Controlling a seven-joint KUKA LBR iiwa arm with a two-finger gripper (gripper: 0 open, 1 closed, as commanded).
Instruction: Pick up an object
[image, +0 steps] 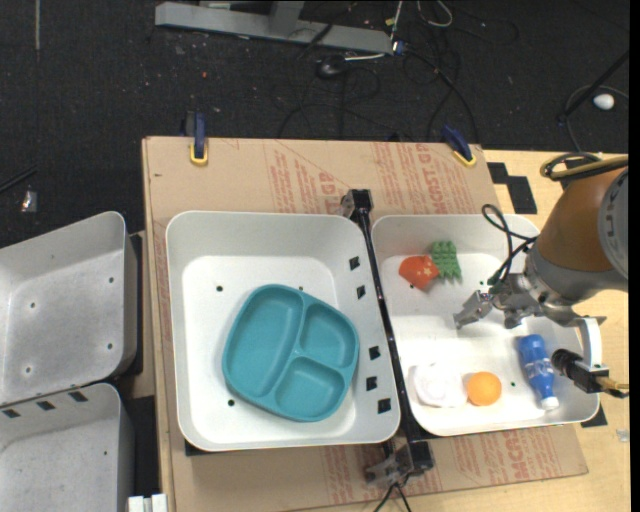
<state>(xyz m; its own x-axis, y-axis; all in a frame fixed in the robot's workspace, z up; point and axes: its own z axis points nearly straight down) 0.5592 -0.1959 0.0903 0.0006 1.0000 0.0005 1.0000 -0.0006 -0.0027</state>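
My gripper (492, 316) hangs low over the right bin (455, 425), near its middle, open with nothing between its fingers. A red object (417, 270) and a green spiky object (445, 258) lie at the bin's far side, up and to the left of the gripper. A blue bottle (537, 369) lies just below and to the right of it, near the bin's right wall. An orange ball (483, 388) and a white round object (434, 385) rest by the near wall.
The left bin (200, 250) holds a teal divided plate (291, 351). A black divider (378, 320) runs between the two bins. The grey arm with its orange band (585, 235) reaches in from the right, trailing a black cable (505, 235).
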